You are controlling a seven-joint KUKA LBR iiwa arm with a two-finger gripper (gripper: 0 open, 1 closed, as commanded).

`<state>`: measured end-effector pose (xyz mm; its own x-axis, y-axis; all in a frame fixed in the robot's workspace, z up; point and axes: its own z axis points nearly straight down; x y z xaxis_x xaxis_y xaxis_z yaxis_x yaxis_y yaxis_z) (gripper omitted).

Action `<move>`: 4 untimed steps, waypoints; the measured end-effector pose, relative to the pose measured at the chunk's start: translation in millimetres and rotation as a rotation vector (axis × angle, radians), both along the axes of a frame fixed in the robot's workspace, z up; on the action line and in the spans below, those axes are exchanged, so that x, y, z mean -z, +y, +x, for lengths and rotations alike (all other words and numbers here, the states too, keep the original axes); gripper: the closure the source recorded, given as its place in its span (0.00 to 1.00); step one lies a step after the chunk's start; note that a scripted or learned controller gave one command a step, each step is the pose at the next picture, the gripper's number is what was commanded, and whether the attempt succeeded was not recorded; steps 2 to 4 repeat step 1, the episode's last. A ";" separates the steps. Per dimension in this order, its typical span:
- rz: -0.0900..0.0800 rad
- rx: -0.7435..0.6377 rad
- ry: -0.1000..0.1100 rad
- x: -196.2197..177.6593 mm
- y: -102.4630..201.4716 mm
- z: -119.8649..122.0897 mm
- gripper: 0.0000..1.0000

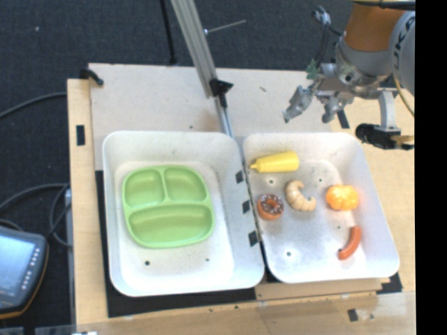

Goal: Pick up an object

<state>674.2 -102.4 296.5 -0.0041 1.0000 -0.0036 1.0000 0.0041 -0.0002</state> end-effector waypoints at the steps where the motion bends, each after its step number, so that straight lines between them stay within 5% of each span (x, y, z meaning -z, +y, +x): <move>1: 0.000 0.013 0.008 73.0 -78.4 -52.6 0.00; 4: 0.000 0.013 0.008 73.0 -78.4 -52.6 0.00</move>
